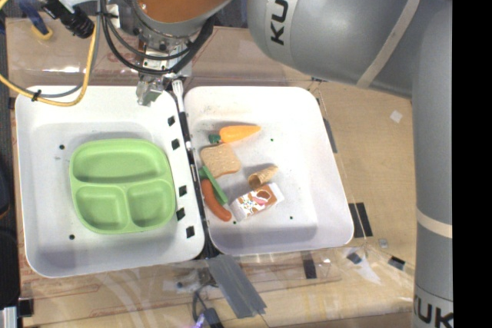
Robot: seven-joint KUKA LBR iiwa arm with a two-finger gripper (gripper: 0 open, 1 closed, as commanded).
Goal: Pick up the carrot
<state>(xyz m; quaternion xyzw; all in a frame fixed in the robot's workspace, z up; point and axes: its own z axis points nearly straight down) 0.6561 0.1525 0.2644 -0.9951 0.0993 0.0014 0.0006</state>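
Bright, even light — soft shadows, sharp

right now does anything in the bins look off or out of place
Nothing is spilled or damaged. All the food sits in the right bin, while the green tray holds none. The gripper is at the bins' far edge, away from the carrot.

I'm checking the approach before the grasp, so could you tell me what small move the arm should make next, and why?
Probably a short shift of the gripper toward the carrot, before any descent. The gripper hangs over the far rim where the two bins meet, while the carrot lies in the right bin, near its far side, just beyond the slice of bread. Nothing sits between the fingers.
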